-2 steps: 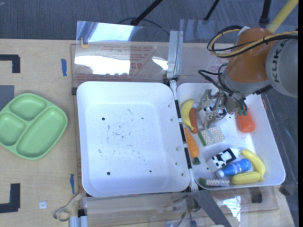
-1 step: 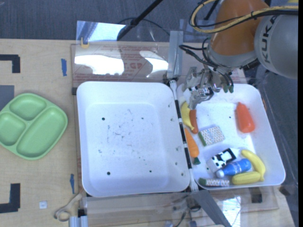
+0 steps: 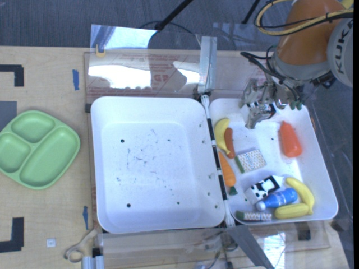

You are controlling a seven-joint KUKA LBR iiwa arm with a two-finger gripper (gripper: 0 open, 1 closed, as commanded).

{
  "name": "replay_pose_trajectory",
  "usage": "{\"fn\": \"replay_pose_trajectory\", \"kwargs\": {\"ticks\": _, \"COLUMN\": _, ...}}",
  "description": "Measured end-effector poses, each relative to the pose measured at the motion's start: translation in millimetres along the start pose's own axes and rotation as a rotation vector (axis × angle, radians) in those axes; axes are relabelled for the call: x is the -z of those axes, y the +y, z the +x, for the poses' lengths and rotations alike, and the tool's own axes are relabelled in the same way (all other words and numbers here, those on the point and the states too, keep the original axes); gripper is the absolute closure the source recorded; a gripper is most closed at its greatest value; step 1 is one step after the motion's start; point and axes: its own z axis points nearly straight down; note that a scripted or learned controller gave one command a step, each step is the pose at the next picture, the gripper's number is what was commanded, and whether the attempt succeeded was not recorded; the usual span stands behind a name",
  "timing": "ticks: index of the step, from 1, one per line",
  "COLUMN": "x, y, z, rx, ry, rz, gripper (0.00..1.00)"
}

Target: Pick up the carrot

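The carrot (image 3: 227, 171) is a slim orange piece with a green end. It lies along the left wall of the right bin (image 3: 322, 170), pointing toward the front. My gripper (image 3: 257, 112) hangs over the back of that bin, up and to the right of the carrot and well apart from it. I see nothing held in it. The orange-banded wrist rises behind it at the upper right.
A yellow banana (image 3: 222, 131) and a red sausage (image 3: 229, 141) lie just behind the carrot. A patterned packet (image 3: 251, 160), an orange-red pepper (image 3: 290, 140), a toy cow (image 3: 263, 188), a blue bottle (image 3: 279, 198) and a second banana (image 3: 300, 189) share the bin. Left bin (image 3: 151, 108); green plate (image 3: 36, 148).
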Motion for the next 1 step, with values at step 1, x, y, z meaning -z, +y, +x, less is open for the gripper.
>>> {"fn": "replay_pose_trajectory", "kwargs": {"ticks": 1, "x": -17.8, "y": -67.3, "z": 3.9, "rx": -0.368, "ry": 0.0, "rz": 0.002, "gripper": 1.0}}
